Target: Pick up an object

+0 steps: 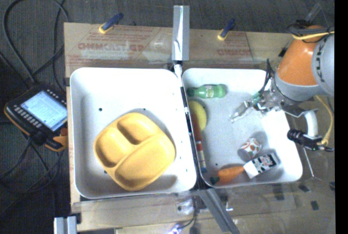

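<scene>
Over the right bin (283,173), the gripper (242,110) hangs with its 2 fingers spread narrowly and nothing between them. Below it lie a small red-and-white cup (250,147), a black-and-white box (262,162) and an orange carrot (231,174). A green bottle (208,91) and a yellow banana (199,115) lie toward that bin's left wall. A yellow divided plate (135,149) fills the left bin (87,91).

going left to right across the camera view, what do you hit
tablet → yellow tray → banana → carrot → gripper
</scene>
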Controlling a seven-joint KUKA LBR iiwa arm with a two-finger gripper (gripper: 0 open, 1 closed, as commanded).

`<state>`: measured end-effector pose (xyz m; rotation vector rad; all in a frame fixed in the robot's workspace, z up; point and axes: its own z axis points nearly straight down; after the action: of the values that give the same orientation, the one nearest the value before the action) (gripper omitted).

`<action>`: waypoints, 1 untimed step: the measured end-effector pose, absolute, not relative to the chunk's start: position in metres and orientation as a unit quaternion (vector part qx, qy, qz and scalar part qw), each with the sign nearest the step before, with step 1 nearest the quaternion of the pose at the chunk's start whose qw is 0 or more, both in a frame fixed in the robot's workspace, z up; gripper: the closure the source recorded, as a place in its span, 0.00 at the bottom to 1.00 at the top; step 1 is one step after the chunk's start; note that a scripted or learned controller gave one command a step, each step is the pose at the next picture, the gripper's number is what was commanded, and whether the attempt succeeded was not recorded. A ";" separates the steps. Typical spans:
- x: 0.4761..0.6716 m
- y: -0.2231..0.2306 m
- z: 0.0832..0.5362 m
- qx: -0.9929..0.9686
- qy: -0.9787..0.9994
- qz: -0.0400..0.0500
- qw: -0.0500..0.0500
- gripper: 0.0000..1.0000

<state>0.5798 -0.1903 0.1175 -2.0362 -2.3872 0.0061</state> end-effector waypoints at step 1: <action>0.536 -0.181 0.090 -0.622 -0.783 -0.003 -0.008 0.00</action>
<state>0.5360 -0.1808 0.0899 -1.9652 -2.4721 -0.0101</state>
